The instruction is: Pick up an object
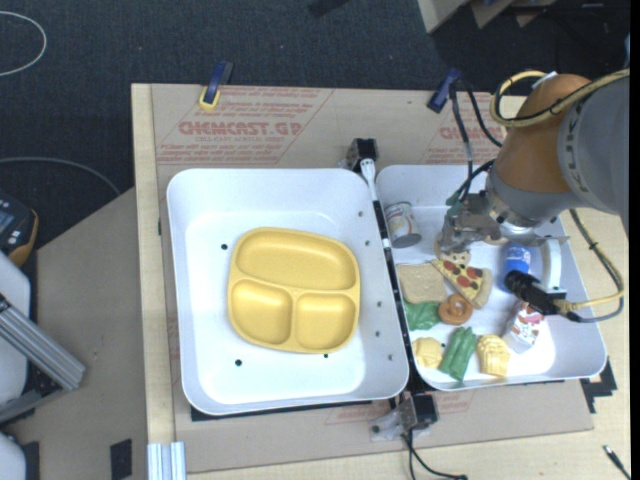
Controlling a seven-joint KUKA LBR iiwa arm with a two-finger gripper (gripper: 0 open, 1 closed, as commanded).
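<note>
The gripper (458,236) is lowered into the right bin (590,353), and whether it is released or clenched cannot be told. A pizza slice (463,274) lies just below it, a small can (401,222) beside it. With toys crowded together, a neighbour may be nudged or the grasp missed.

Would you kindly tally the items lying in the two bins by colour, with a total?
Yellow: 3, the divided plate, a small piece and a corn-like piece
Green: 2
Tan: 1, bread slice
Silver: 1, can
Brown: 1, ring
Mixed colours: 3, pizza slice, blue-topped item, red-and-white item
Total: 11
</note>
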